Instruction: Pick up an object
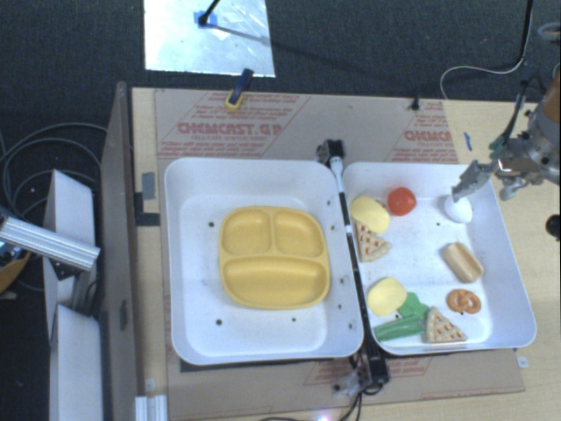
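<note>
The right bin (513,261) holds several toy foods: a red tomato (401,201), a yellow lump (369,213), a waffle wedge (372,245), a white egg (458,208), a bread roll (462,261), a pretzel (463,302), a second yellow lump (386,296), a green vegetable (403,319) and another wedge (443,327). My gripper (490,184) hangs over the bin's far right corner, open. Its left finger (469,181) points down just above the egg. Nothing sits between the fingers.
The left bin (197,235) carries a yellow divided plate (273,257). A black clip (331,153) sits at the top of the seam between the bins. A cable (478,68) loops behind the right bin.
</note>
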Available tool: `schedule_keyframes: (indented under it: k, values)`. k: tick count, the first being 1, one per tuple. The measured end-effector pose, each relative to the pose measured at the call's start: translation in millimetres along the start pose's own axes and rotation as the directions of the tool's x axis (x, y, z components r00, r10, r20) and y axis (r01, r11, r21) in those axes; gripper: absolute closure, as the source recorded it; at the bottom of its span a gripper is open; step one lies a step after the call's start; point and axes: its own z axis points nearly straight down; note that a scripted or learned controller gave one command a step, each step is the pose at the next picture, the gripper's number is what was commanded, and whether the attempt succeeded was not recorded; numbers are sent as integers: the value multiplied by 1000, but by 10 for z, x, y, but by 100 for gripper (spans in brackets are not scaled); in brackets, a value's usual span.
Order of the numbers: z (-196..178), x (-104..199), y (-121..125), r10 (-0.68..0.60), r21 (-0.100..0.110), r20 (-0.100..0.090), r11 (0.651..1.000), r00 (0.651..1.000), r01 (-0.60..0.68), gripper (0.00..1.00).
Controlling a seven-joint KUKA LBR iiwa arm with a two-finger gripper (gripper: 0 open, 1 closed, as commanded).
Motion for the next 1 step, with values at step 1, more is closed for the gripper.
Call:
schedule_keyframes:
  k: [1]
  values:
    - [1073, 200, 728, -4, 5, -2, 1000, 1000, 4, 0]
